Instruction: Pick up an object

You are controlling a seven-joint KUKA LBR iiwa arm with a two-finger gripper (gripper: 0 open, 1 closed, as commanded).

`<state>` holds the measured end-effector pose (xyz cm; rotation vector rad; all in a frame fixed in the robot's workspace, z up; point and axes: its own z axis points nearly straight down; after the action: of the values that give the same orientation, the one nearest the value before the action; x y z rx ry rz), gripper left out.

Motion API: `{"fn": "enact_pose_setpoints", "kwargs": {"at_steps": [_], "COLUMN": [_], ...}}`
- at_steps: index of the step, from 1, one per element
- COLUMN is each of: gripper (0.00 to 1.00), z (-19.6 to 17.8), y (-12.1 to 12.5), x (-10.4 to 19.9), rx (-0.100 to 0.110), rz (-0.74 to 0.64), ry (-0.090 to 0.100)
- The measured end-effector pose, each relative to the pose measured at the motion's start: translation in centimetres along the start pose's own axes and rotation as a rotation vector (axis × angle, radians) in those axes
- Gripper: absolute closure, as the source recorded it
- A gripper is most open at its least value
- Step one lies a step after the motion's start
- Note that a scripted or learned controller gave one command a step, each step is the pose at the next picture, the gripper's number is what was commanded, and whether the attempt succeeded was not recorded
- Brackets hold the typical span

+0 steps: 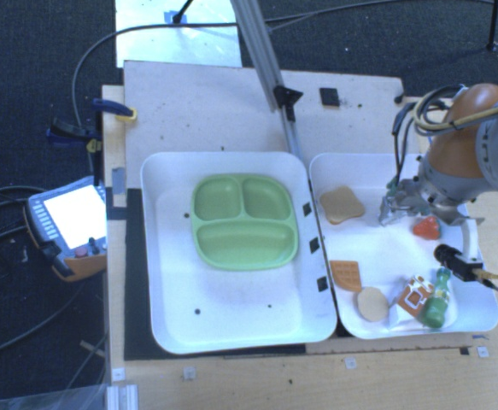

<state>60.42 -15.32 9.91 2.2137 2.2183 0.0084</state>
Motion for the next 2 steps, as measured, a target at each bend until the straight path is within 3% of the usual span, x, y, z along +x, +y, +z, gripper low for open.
{"fn": "enact_pose_setpoints", "kwargs": {"at_steps": [2], "gripper": [1.0], "z": [-9.1], "y": [0.8], "x": [0.2], "rx": [0.002], "rz": [-0.003], "ry": [0.0]}}
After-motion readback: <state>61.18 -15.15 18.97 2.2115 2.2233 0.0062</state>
